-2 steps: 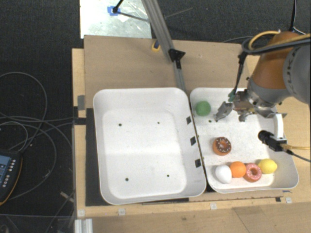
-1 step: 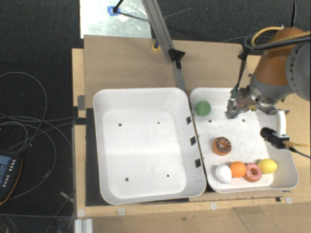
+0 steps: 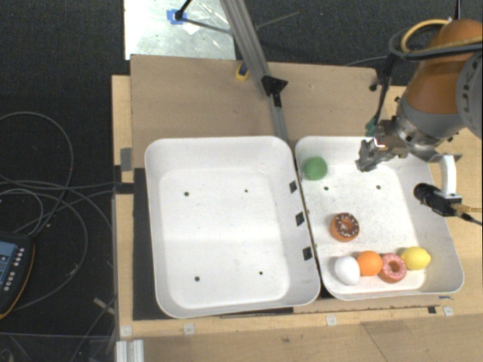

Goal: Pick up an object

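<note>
The hand (image 3: 369, 157) hangs over the far part of the right bin (image 3: 441, 281), below the grey wrist and the orange band of the arm (image 3: 438, 89). At this slant and size, how wide it stands cannot be determined. Nothing is visible in its grip, and whether its tip touches the bin floor cannot be determined.

Candidate objects, nearest first:
- Green ball (image 3: 315, 168): near the hand, toward the bin's far left corner.
- Chocolate donut (image 3: 345, 227): mid-bin, apart from everything else.
- Near-wall row, left to right: white egg (image 3: 347, 270), orange ball (image 3: 369, 263), pink donut (image 3: 392, 268), lemon (image 3: 416, 259). These appear to touch one another.

Probable faults:
- The hand is over bare floor. A straight descent from here would likely close on nothing.
- The green ball is round and will probably roll away if a closing hand meets it off-centre.
- The row leaves little clearance, so a descent there risks pushing neighbours aside or striking the near wall.
- The donuts lie flat and offer a low profile for pinching.

The left bin (image 3: 162, 202) sits beside the right one on the table (image 3: 324, 96).
</note>
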`<state>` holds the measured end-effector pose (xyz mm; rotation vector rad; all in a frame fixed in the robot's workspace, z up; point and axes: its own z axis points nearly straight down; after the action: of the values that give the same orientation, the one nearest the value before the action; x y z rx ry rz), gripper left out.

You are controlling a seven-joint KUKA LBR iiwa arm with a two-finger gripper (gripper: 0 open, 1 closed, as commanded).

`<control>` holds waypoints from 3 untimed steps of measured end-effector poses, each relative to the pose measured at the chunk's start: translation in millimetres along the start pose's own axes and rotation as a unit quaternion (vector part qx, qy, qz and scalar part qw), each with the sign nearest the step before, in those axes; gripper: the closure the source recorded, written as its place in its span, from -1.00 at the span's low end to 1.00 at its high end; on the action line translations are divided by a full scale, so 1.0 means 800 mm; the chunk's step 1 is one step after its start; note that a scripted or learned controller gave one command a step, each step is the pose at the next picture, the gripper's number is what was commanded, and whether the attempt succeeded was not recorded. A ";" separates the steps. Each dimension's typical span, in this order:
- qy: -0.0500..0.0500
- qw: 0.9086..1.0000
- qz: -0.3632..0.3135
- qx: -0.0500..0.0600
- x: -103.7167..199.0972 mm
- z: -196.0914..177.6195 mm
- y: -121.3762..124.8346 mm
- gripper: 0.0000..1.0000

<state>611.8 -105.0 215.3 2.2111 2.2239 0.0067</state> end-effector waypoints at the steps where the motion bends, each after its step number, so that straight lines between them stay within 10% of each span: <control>1: 0.000 1.000 0.000 0.000 0.004 -0.056 0.005 1.00; 3: 0.001 1.000 -0.002 0.004 0.065 -0.082 -0.007 1.00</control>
<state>605.8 -53.0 280.9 2.2122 2.2335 0.0008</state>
